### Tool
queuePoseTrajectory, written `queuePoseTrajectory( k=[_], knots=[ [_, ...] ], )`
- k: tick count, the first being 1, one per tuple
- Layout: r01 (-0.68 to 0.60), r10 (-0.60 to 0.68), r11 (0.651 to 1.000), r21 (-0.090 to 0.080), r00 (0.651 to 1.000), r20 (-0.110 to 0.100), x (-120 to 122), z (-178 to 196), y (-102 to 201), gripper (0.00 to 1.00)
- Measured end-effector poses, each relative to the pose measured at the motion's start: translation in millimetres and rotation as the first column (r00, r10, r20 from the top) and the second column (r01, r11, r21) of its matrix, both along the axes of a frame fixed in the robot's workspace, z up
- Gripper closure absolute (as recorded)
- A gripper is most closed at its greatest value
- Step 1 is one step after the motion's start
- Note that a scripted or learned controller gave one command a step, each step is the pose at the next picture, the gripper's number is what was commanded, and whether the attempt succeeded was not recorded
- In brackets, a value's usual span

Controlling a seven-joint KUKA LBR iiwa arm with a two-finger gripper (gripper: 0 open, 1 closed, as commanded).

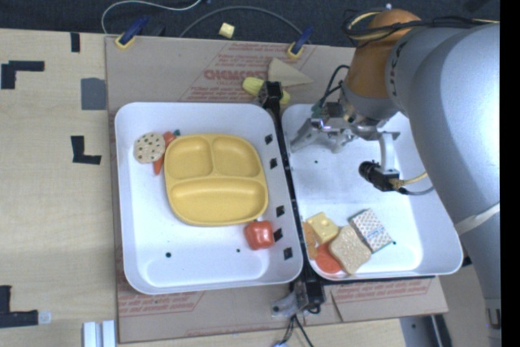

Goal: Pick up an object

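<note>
Here, end effector (325, 134) above toy foods (345, 240).

The yellow divided plate (216, 179) lies in the left bin (130, 199); a cookie (149, 147) sits beside its upper-left corner, a red piece (260, 235) by its lower-right corner.

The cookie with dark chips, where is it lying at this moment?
The cookie lies in the left bin, near its upper left corner in the camera view, just left of the yellow divided plate and beside a small orange piece.
</note>
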State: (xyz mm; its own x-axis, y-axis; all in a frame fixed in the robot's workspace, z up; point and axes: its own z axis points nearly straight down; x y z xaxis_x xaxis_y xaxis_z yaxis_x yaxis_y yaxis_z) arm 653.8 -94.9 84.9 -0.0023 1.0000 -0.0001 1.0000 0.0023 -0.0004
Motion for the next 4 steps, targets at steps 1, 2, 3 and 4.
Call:
queuePoseTrajectory(
  k=[1, 2, 3, 4],
  knots=[
    [0.000, 0.000, 1.000, 0.001, 1.000, 0.001, 15, 0, -6, 0.00],
    [0.005, -0.005, 1.000, -0.005, 1.000, 0.012, 16, 130, -71, 0.00],
    [0.000, 0.000, 1.000, -0.003, 1.000, 0.001, -28, -4, -26, 0.00],
    [-0.001, 0.001, 1.000, -0.001, 1.000, 0.003, 16, 0, -10, 0.00]
  ],
)
